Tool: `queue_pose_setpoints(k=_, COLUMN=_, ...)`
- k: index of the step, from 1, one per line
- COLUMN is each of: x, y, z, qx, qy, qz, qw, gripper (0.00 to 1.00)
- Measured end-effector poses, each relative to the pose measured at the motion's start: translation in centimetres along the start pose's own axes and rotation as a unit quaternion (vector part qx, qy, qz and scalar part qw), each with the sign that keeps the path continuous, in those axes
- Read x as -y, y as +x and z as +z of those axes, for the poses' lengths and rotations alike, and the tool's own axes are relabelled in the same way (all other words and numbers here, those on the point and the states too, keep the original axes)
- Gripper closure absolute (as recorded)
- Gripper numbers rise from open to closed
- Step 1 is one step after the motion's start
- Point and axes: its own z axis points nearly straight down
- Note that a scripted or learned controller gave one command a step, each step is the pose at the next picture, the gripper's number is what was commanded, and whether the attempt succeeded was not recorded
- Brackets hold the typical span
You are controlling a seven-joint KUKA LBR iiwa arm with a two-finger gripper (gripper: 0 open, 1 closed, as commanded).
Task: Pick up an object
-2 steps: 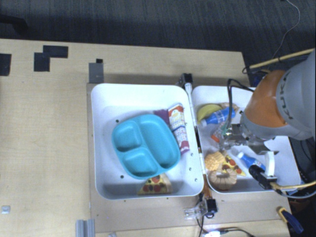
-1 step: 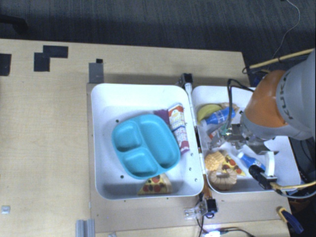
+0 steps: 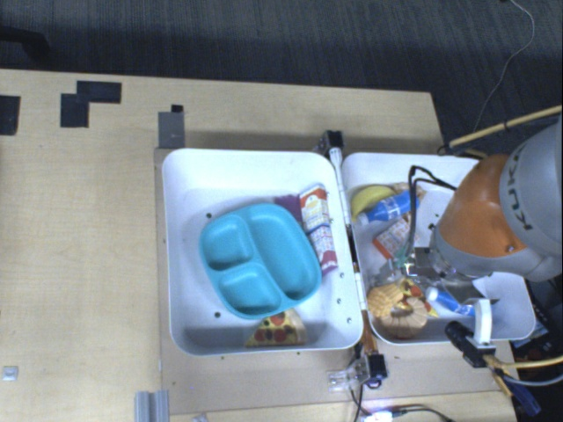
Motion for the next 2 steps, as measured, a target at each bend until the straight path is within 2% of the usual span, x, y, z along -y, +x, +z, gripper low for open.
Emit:
queue_pose_setpoints(k=1, x=-0.3, y=-0.1, z=-1.2, qx=0.002, qy=-0.005, qz=0.000, qw=1.0000, gripper=1.00)
queue_pose_setpoints(k=2, x=-9.6, y=5.1, z=-9.6, qx=-0.002, qy=0.005, qz=-0.002, qw=1.0000, gripper=1.00)
